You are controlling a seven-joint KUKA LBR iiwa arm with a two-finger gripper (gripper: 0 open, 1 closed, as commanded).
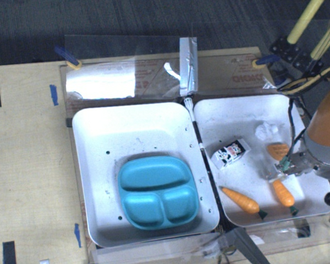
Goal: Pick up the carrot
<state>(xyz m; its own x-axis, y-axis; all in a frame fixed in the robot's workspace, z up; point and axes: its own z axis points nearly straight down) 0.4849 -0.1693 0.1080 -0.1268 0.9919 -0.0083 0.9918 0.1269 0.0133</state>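
Two orange carrots lie in the right bin (250, 111). One carrot (240, 200) rests slantwise near the front left, its dark tip pointing right. The second carrot (283, 192) lies near the front right. My gripper (284, 167) hangs just above the top end of this second carrot, at the end of the grey arm with the orange band (329, 125) coming in from the right. Nothing is seen held in it.
A small black-and-white carton (229, 152) lies in the middle of the right bin, with a brownish-orange item (278, 149) and a clear crumpled piece (266, 130) behind the gripper. The left bin (96, 141) holds a blue divided tray (158, 190).
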